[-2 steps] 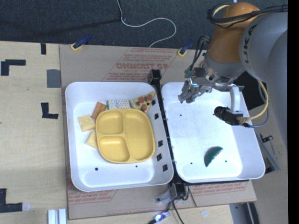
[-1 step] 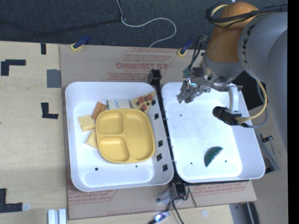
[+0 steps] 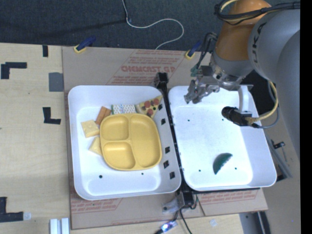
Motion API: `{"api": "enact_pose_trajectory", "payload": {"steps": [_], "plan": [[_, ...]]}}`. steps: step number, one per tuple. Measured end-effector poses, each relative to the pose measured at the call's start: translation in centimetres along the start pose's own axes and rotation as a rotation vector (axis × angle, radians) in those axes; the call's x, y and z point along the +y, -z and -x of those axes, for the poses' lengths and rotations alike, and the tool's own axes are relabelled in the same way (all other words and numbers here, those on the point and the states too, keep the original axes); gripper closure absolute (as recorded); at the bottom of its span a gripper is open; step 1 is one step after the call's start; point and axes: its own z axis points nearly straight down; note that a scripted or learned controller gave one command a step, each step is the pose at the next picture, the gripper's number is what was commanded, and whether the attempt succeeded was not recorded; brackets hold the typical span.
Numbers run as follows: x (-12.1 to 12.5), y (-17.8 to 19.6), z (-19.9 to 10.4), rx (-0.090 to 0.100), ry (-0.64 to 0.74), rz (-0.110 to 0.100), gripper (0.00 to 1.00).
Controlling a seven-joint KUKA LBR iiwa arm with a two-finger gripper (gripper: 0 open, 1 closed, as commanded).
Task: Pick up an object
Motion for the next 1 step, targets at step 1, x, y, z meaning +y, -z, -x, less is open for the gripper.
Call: {"api": "enact_pose_trajectory", "payload": {"steps": [1], "plan": [[-0.20, -2.14, -0.20, -0.002, -0.002, -0.004, 1.00]]}}
